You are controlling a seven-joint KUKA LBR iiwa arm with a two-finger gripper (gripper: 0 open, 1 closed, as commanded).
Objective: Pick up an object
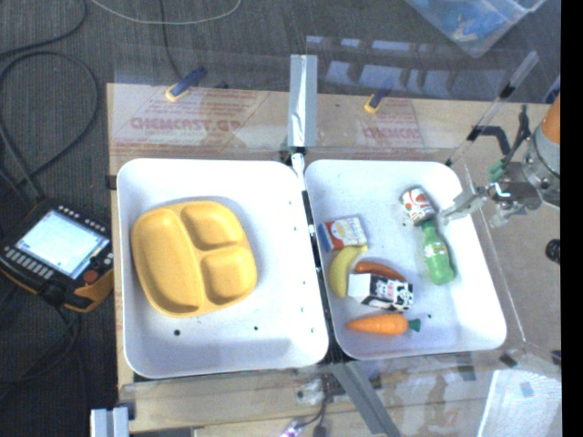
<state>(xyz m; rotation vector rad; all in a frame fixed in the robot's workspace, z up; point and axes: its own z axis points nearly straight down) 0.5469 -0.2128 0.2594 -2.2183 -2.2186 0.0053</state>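
Observation:
The right bin (474, 326) holds several small items. A red and white can (416, 204) lies at its upper right, with a green bottle (436, 255) just below it. A small orange and white carton (342, 233), a banana (341, 269), a red sausage (380, 269), a black and white cow-patterned carton (389, 291) and a carrot (383, 325) lie grouped lower in the bin. My gripper (504, 194) hangs at the bin's right rim, right of the can and apart from it. Nothing is seen held in it.
The left bin (164, 335) carries a yellow divided plate (194, 255). A metal divider post (301, 107) stands between the bins at the back. A handheld control pendant (56, 253) lies on the floor to the left, and a clear plastic box (474, 3) sits beyond the bench.

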